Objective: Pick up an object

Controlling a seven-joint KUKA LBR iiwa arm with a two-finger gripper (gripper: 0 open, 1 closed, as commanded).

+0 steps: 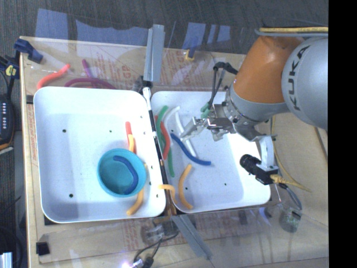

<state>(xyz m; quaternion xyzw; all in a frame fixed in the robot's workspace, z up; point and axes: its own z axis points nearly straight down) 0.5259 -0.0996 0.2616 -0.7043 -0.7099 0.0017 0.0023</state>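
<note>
The gripper (192,128) was seen low in the right bin (234,197), its fingers spread and nothing held, over a blue strip (189,151) beside a white piece (186,144). The approach step seemed underway; descent and closing were called for next.

We note the left bin (61,166) has open floor across its left and far parts; a blue bowl (120,173) with orange strips (137,201) beside it blocks its near right corner. In the right bin (254,191), green strips (165,138), a red strip (165,139), a blue strip (189,149) and a white piece (181,133) crowd the left half. The gripper (192,128) and arm (279,77) cover the far right. Its near right floor lies free.
</note>
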